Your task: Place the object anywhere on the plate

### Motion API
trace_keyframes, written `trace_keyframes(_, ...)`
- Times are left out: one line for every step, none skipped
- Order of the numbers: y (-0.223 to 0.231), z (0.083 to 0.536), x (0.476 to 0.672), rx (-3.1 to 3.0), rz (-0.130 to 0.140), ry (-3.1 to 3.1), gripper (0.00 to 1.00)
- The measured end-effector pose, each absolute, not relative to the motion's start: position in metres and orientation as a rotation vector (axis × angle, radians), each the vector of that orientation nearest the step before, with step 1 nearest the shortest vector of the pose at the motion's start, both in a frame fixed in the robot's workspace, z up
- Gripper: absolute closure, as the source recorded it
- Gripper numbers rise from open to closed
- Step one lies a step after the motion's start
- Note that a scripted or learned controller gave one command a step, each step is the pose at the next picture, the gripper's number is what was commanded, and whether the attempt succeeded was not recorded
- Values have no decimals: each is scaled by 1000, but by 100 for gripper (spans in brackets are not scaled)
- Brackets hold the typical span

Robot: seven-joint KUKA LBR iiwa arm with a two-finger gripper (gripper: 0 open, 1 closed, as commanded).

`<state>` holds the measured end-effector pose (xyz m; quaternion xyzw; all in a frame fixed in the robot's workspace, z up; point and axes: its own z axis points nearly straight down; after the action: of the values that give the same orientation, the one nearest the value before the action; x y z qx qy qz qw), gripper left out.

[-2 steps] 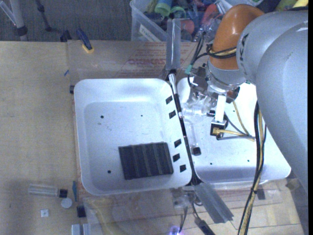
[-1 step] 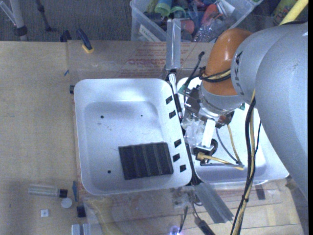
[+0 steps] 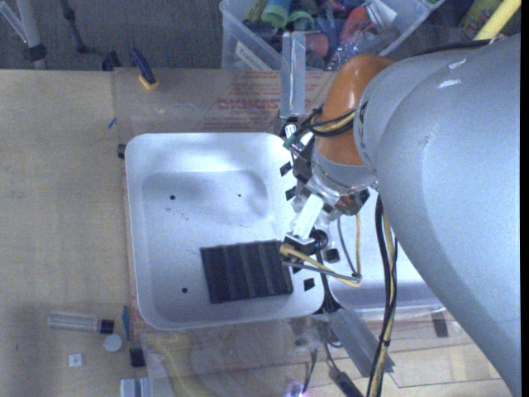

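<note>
Bench point(image 3: 58, 180): bin point(image 3: 157, 155), dark plate point(image 3: 245, 271), gripper point(image 3: 299, 251) beside.

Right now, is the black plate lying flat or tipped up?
Flat: the black plate lies on the floor of the white bin, ridged top facing up.

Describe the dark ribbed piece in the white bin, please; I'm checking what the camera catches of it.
The dark ribbed piece is a flat, roughly rectangular slab, black or very dark grey, with parallel ridges running across its top. It looks like matte plastic or rubber. It lies flat on the floor of the white bin, near the bin's front right part, turned slightly askew to the walls. The gripper sits at its right edge; whether they touch cannot be told.
</note>
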<state>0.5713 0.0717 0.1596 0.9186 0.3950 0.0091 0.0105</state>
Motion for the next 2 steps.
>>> trace_keyframes(144,168,646,2817,-6,1392,100)
trace_keyframes(215,208,652,2915,-2,1171,100)
